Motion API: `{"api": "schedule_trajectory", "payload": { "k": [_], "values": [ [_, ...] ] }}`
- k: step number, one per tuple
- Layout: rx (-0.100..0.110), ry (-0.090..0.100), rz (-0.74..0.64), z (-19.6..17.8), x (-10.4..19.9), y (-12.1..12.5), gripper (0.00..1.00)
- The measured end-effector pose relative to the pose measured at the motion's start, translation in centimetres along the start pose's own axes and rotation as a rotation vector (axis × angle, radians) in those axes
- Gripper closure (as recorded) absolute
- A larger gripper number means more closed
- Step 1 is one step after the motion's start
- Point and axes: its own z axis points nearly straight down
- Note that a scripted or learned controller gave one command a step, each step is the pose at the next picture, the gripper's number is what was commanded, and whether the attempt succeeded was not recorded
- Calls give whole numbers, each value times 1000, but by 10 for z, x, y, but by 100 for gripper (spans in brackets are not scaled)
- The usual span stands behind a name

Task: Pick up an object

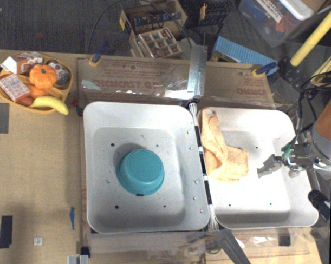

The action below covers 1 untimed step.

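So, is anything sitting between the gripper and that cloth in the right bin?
Nothing visible. The gripper is over the right bin, with bare white floor between it and the yellow cloth to its left.

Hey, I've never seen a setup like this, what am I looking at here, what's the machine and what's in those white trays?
This is one photo from a camera fixed above a workbench, looking down at a slant. The machine is a robot arm reaching in from the right side of the picture; its gripper, the two-finger part meant for grasping, is over the right bin. Nothing is visibly between its fingers.

On the bench sit two shallow white bins side by side. The left bin holds a teal bowl, which looks upside down. In the right bin a crumpled yellow-orange cloth lies along the left wall, apart from the gripper.

At the top left, outside the bins, a small basket holds toy food, including a banana and an orange pumpkin.
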Motion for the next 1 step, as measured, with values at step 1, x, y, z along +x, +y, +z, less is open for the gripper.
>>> {"api": "schedule_trajectory", "payload": {
  "k": [1],
  "values": [
    [-14, -4, -170, 123, 29, 81, 0]
  ]
}}
